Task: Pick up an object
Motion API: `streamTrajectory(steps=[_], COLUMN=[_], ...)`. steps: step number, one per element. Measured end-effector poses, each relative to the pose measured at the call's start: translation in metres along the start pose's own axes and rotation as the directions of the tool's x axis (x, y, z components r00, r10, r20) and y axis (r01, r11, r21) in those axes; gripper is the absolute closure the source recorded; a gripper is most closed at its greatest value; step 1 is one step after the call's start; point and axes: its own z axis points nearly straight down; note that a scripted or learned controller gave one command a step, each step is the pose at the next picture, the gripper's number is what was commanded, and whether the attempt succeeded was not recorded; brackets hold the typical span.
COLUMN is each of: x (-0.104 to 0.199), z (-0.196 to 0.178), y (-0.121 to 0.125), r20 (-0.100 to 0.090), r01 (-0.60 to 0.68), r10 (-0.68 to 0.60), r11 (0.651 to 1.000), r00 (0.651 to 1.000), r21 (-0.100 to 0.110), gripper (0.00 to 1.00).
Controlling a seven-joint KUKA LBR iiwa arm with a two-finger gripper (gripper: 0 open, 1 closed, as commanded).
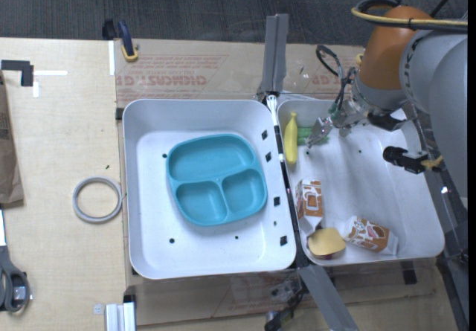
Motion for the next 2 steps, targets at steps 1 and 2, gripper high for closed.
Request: streamTrajectory(steps=[1,2], x=[0.0352,0.0340], z=[-0.0943,-0.1003], y=[0.0112,0.0118], r20=[0.002,0.002], r01=[0.180,0.180], r10=[-0.180,-0.180], r11=[0.984,0.984], r00=[0.984,0.984], r21=[-0.006,-0.004], gripper=[0.00,1.00])
